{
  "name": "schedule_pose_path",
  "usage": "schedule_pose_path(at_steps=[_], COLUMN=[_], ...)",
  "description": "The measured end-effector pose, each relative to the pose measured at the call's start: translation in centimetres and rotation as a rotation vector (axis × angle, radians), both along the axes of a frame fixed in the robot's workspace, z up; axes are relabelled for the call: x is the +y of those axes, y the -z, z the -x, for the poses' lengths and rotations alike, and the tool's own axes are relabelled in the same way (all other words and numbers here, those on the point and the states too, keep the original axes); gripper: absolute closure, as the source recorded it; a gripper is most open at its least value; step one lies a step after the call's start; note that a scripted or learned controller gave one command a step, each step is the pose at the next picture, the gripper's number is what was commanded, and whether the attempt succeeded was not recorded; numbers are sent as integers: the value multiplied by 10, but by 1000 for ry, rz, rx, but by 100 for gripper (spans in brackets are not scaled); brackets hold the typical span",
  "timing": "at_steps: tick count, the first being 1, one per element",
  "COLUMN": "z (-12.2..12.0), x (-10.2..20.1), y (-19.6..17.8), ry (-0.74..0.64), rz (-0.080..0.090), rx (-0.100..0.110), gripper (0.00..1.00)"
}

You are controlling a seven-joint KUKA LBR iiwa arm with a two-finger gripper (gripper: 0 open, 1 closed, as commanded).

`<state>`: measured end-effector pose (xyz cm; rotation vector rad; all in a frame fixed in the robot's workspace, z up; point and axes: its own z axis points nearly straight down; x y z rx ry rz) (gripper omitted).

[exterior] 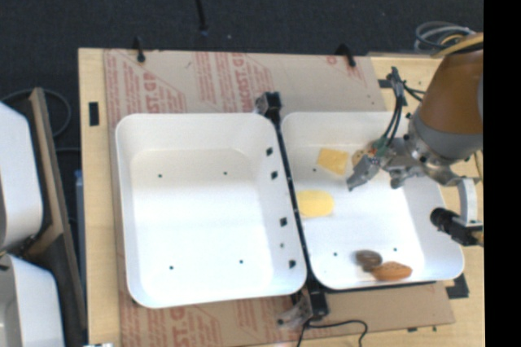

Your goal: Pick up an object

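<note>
Camera view from above, both bins on the table [163, 81]. The arm enters from the right and its claw [364, 171] hangs over the right bin [423, 248], just beside the tan square piece [332, 161]. Whether the claw is apart or together cannot be told, for the tip is dark, small and blurred.

Candidate objects all lie in the right bin: the tan square piece near the far wall, the yellow rounded piece [315, 204] close to the divider between the bins, and a grey-brown lump [368, 259] touching an orange piece [392, 272] by the near rim. The left bin [203, 256] carries none.

You would do well to centre the claw over the tan square piece, the nearest target, and descend squarely. Avoid the touching pair, where a clean grasp looks harder.

The claw's height above the bin floor cannot be judged, and the arm's bulk hides part of the bin's right side.
</note>
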<state>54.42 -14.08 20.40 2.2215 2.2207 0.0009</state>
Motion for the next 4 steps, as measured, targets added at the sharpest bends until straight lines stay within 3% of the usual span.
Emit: schedule_pose_path(at_steps=[1, 2, 3, 4], z=[40, 40, 39, 40], x=[27, 26, 26, 26], y=[79, 69, 59, 59], ry=[1, 2, 3, 4], rz=[0, 1, 1, 1], rx=[-1, -2, -3, -2], gripper=[0, 100, 100, 0])
